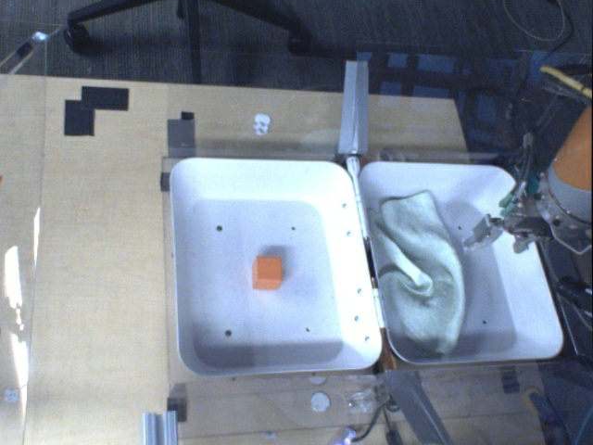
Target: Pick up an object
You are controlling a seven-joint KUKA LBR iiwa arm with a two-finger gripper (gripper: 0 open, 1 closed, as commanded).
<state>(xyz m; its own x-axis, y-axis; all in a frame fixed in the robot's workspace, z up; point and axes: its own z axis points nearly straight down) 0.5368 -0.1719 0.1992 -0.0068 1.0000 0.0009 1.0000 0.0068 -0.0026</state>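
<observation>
In the left bin, an orange cube sits flat on the floor, roughly centred, well apart from every wall. The right bin touches the left one along a shared rim and holds a pale green-grey towel, crumpled and folded, lying along the bin's left half from near the back wall to the front wall. The arm comes in from the right, orange band visible at the frame edge, and the claw hangs over the right bin's back-right area, just beside the towel's right edge; whether it touches the cloth can't be told. Can't tell how the claw is set: too small and blurred. Both bins rest on a light wood desk, with black tape patches at its back-left corner.
</observation>
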